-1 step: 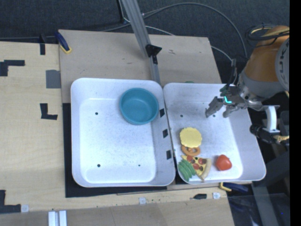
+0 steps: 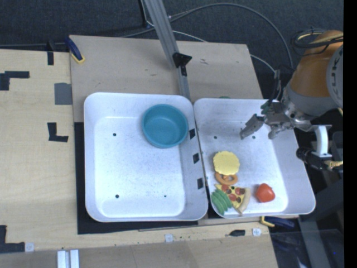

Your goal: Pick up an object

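My gripper (image 2: 262, 128) hangs over the upper right part of the right bin (image 2: 234, 111), its two fingers spread apart with nothing between them. Below it in the same bin lie a yellow round toy (image 2: 226, 162), an orange-brown piece (image 2: 226, 178) just under that, a pizza-slice toy (image 2: 238, 196), a green vegetable toy (image 2: 220, 200) and a red tomato-like toy (image 2: 265, 192). A blue bowl (image 2: 164, 125) sits in the upper right corner of the left bin (image 2: 111, 166).
A grey metal pole (image 2: 164, 32) slants down from the top to the gap between the bins. Black cables (image 2: 234, 10) run across the dark floor behind the bench. Yellow clamps (image 2: 76, 53) sit at the board's corners.
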`<action>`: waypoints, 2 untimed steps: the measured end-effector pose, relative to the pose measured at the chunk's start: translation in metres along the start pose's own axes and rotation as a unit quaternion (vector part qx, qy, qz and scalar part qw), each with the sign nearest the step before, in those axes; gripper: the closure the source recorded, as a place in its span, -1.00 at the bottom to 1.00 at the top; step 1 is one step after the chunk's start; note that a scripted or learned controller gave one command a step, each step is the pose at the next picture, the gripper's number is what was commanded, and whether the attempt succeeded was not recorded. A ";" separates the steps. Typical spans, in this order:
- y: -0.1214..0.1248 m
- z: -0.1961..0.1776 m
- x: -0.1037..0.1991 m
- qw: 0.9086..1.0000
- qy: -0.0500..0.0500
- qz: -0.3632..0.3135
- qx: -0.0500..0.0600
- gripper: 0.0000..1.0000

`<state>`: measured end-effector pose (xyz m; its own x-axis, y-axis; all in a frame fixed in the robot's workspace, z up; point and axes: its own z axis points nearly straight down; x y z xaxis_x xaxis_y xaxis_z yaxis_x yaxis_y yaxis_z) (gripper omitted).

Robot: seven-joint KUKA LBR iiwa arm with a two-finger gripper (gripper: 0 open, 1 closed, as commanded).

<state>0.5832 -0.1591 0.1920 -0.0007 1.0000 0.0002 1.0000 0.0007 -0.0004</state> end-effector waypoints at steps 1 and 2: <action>0.003 0.043 0.000 1.000 0.000 0.000 0.002 -1.00; 0.002 0.096 0.001 1.000 0.000 0.000 0.002 -1.00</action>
<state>0.5850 -0.1581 0.0955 -0.0005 1.0000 0.0009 1.0000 0.0006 -0.0053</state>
